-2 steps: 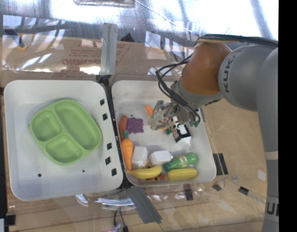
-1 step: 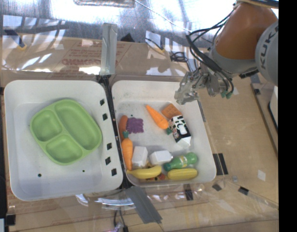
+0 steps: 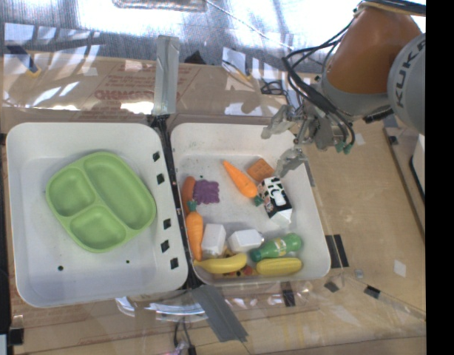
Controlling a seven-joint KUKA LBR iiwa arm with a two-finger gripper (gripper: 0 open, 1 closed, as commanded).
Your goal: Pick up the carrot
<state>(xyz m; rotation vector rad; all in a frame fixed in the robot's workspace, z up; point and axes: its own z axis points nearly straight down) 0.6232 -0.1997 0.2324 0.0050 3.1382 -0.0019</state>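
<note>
Still in the approach step: going left to right, a green plate lies in the left bin, while the carrot lies free in the right bin. At the carrot's two o'clock the gripper hangs spread wide, holding nothing; next it must descend toward eight o'clock, avoiding the milk carton just beside the carrot's tip.

Fixed overhead camera — slanted down

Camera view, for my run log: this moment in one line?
orange carrot: lying in right white bin | gripper: above bin's far right corner, holding nothing | carrot not picked
</note>
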